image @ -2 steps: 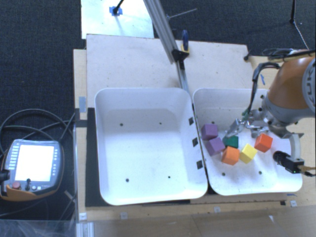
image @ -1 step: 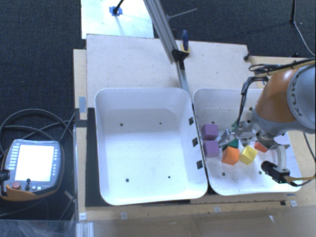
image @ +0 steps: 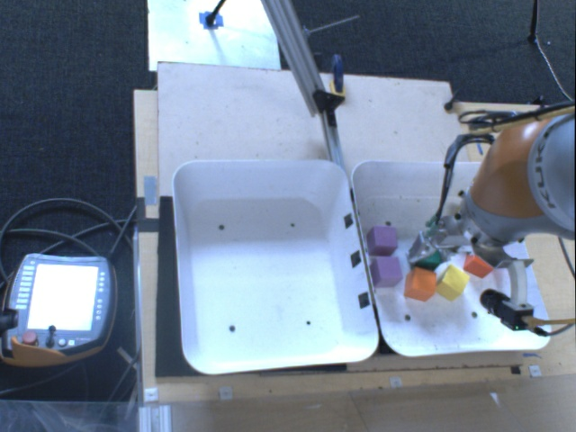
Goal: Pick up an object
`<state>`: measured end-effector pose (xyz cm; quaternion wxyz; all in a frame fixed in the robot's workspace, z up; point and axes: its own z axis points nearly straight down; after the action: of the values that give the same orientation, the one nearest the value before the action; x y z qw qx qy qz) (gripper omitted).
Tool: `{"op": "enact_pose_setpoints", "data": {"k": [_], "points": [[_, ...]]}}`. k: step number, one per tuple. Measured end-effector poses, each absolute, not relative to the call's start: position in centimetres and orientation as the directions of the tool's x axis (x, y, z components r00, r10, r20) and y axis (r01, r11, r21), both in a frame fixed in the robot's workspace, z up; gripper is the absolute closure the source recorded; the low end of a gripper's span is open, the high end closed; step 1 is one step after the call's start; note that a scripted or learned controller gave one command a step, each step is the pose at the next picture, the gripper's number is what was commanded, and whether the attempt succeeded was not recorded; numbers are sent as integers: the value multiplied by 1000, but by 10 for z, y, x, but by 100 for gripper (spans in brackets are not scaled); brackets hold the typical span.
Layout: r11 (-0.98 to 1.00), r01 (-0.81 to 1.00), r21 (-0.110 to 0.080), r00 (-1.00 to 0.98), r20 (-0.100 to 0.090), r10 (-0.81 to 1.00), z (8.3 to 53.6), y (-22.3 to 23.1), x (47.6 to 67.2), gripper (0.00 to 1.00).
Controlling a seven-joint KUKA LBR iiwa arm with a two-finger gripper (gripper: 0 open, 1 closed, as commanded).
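Overhead, KUKA arm reaches from right into right bin, gripper low over block cluster. Grip state: cannot tell. Dark green block sits directly at gripper tip; orange block and yellow block just below, touching; red-orange block beside; two purple blocks near divider. Likely step: descent toward grasp on green block; no lift evident. Next move calls for clean closure without nudging neighbours, then straight rise. Left bin on pale bench. Teach pendant on dark carpet at left.
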<state>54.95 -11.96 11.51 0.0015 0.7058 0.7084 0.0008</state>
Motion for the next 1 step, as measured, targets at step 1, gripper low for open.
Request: {"op": "enact_pose_setpoints", "data": {"k": [1], "points": [[3, 1000, 4, -3, -1, 1000, 158, -122, 551, 100]]}}
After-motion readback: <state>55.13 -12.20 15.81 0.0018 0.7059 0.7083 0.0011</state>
